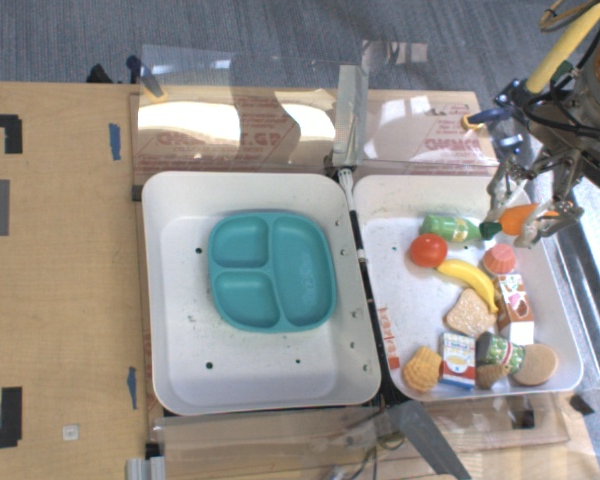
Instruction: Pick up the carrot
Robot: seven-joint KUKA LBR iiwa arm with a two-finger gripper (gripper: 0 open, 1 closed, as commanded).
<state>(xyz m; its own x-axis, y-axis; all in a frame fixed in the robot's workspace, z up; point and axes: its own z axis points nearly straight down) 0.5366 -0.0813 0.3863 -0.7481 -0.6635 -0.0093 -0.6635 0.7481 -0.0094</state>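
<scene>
The carrot [515, 218] is a small orange piece with a dark green top pointing left. It hangs over the back right part of the right bin [390, 218]. My gripper [523, 216] reaches in from the right, and its two thin fingers [499, 200] are shut on the carrot's orange body. The carrot looks slightly raised above the other toy foods.
The right bin holds a green bottle [450, 228], a tomato [428, 251], a banana [470, 278], a bread slice [469, 315], small cartons [458, 358] and a cookie [536, 364]. A teal divided plate [273, 271] lies in the left bin [170, 298].
</scene>
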